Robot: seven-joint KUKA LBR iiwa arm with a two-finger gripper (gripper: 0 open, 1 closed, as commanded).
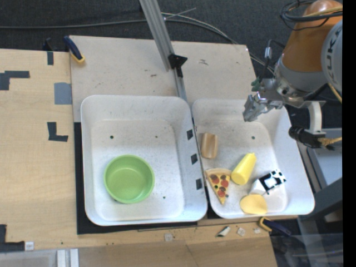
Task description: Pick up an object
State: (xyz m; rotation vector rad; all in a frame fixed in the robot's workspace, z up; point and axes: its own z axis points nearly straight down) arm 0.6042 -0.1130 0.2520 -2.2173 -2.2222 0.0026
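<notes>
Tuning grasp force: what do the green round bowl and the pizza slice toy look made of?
The green round bowl looks like moulded plastic with a matte to satin finish: uniform colour, soft sheen on the rim. The pizza slice toy is probably plastic or painted wood; flat printed-looking red toppings on yellow, no gloss visible. Too small to tell which.

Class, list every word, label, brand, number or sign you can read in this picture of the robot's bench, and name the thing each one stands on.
"U": a partial dark letter on the arm at the right edge; the rest is cut off.
The black-and-white block in the right bin bears a pattern, not readable text.
Nothing else is legible.
</notes>
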